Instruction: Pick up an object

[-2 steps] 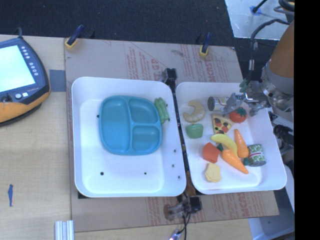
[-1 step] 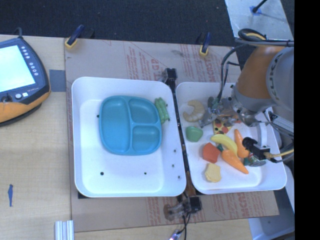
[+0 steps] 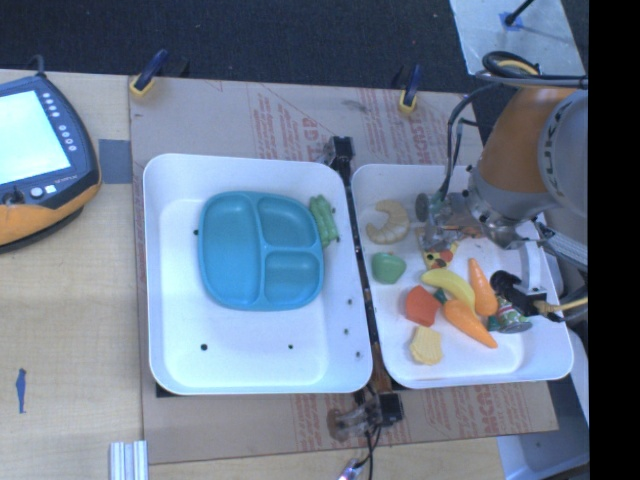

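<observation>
Fingers of my gripper: I cannot tell whether they are parted or closed. The right bin is sitting on cardboard over a wooden bench. Inside it, a carrot is lying diagonally, tip pointing lower right.

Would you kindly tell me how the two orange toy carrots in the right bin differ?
The upper orange toy carrot stands nearly upright in the view, while the lower orange toy carrot lies diagonally, tip toward the lower right. The upper one looks shorter; the lower one looks longer. Both are orange, tapered, and lie beside the yellow toy banana.
</observation>
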